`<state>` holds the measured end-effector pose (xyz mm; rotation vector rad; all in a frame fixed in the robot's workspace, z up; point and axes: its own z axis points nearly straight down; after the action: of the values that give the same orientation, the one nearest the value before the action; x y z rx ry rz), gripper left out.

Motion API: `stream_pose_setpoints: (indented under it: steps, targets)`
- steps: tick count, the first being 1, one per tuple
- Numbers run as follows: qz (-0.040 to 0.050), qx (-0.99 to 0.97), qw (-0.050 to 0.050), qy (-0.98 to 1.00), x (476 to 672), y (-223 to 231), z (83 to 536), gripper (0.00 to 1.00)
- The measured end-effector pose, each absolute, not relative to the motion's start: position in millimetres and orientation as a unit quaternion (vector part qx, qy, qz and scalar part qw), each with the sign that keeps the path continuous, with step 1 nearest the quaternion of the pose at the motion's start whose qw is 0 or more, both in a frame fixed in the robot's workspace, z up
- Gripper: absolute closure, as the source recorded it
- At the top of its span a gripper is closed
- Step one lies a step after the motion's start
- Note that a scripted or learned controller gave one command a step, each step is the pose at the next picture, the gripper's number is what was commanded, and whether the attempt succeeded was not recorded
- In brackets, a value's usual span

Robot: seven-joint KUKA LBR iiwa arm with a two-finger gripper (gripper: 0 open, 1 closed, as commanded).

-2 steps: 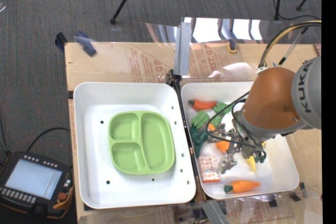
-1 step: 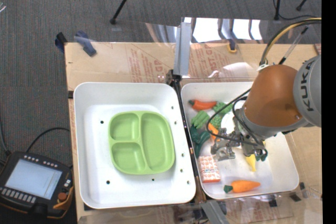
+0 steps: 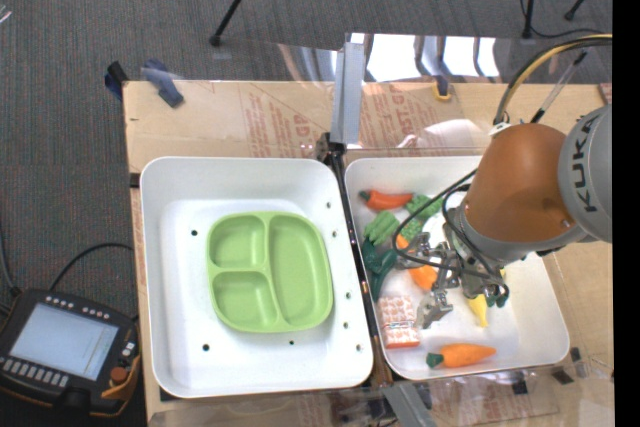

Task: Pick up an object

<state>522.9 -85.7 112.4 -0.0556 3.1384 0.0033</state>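
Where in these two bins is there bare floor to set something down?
Left bin: bare white floor all round the green tray. Right bin: crowded with toy food under the tool; a small bare patch lies above the carrot.

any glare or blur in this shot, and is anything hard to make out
Camera view: even lighting; a bright reflective patch behind the right bin; green tray sharp in the left bin; the gripper sits in clutter under the arm, fingers hard to resolve.

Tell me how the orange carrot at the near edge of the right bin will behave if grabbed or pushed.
The carrot looks like a stiff, light toy. Its tapered round body lies flat, so a push would probably roll it. The smooth skin might slip between fingers.
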Motion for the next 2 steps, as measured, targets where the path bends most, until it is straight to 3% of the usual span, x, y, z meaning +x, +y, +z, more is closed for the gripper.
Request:
stream_pose_setpoints:
  steps: [1, 2]
  targets:
    - [0.0001, -0.026, 0.001, 1.000, 562.7, -92.4, 93.7, 0.00]
    - [-0.0001, -0.029, 0.002, 1.000, 564.3, -91.2, 105.1, 1.00]
